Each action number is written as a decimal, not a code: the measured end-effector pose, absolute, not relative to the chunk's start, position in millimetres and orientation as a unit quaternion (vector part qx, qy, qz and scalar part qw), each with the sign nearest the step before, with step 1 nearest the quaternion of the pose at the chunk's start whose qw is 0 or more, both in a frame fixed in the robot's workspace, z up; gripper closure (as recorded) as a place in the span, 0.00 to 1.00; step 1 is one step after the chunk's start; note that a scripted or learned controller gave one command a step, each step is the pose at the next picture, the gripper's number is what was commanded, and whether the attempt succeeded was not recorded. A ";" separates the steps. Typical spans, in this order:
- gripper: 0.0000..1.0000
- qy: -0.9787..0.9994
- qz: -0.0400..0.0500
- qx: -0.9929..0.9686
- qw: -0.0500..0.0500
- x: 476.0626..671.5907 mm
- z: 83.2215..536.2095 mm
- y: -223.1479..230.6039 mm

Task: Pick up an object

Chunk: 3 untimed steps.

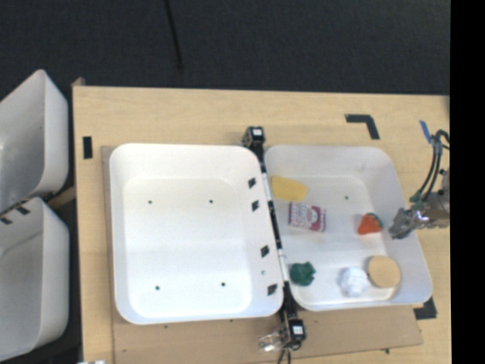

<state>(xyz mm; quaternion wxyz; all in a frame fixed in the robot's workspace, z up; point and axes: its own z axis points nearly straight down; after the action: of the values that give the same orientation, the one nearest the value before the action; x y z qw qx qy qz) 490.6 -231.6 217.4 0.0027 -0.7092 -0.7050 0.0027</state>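
Dark carpet surrounds a pale wooden counter that carries two shallow white bins side by side. Black clips run down the seam where the bins meet.

Left bin shows bare white floor with a few small dark dots. Right bin holds six things. A yellow piece lies near the seam in the upper part. Just below it sits a small pink-and-white packet. Further right, near the middle of the bin's right half, is a red-orange object. Along the lower part lie a green lump close to the seam, then a white crumpled thing, and touching or just beside that a tan round disc.

At the right edge, the hand hangs over the right bin's right rim, with dark cables rising above it. It sits just beside the red-orange object, to that object's right, and above the tan disc. Nothing is visible between its fingers, and whether they are apart or together cannot be told at this size. Every object lies on the bin floor.

Two white curved containers stand off the counter's left edge.
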 end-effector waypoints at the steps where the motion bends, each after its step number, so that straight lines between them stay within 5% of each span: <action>1: 1.00 -0.710 -0.001 -0.704 0.000 498.8 217.2 -136.7; 2: 1.00 -0.711 -0.007 -0.703 -0.008 491.2 425.8 -59.4; 3: 1.00 -0.710 0.000 -0.704 0.000 490.3 395.3 13.5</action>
<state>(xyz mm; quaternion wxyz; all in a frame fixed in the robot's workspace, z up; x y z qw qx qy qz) 490.3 13.5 395.3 0.0002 -0.7038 -0.7104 -0.0003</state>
